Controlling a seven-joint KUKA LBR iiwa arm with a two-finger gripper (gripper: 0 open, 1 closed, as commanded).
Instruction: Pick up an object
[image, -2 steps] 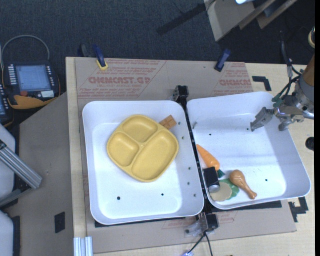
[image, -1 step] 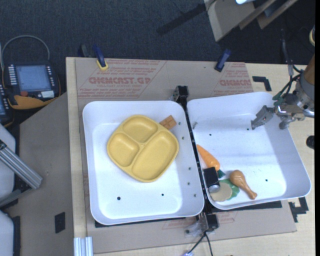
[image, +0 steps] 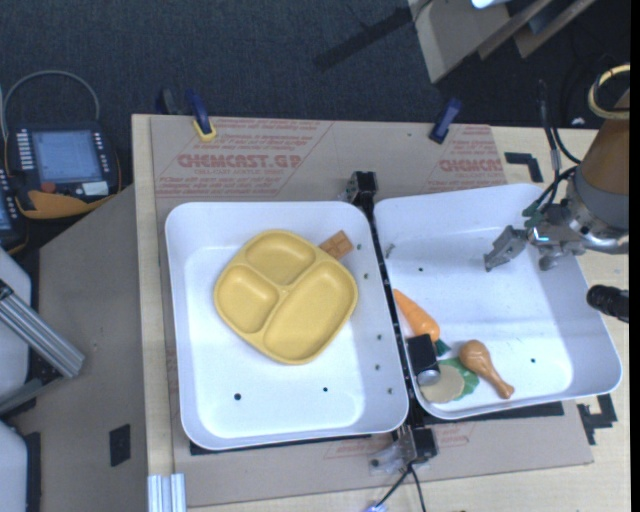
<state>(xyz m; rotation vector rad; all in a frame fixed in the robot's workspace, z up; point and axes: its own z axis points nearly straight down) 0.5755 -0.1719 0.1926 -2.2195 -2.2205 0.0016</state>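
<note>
Two shallow white bins sit side by side on a pale cardboard-covered bench (image: 300, 150) printed with faded red lettering; both have smooth, glossy plastic walls with rounded corners. The left bin (image: 200, 380) bears a yellow divided plate (image: 285, 296), matte and softly moulded, with three rounded compartments, lying slightly askew toward the bin's upper half. A small tan wooden block (image: 337, 243) pokes out from behind the plate's upper right rim, touching it. The right bin (image: 560, 340) holds a cluster of small things along its near-left corner: an orange carrot-shaped toy (image: 417, 315), tapered and smooth, lies against the left wall; just below it a black rectangular block (image: 421, 353) with a small silvery round piece at its lower end; beside these a flat, pale green disc (image: 447, 386); and resting partly on that disc a toy drumstick (image: 484, 366), brown and bulbous at one end, narrowing to a tan bone-like handle pointing to the lower right. The gripper (image: 524, 247), grey metal with angular fingers, hangs over the upper right part of the right bin, well apart from the cluster. Its two fingers are spread with a clear gap between them, and nothing lies in that gap. Above it rises the arm's bulky grey wrist (image: 610, 200) with an orange band (image: 612, 150).
</note>
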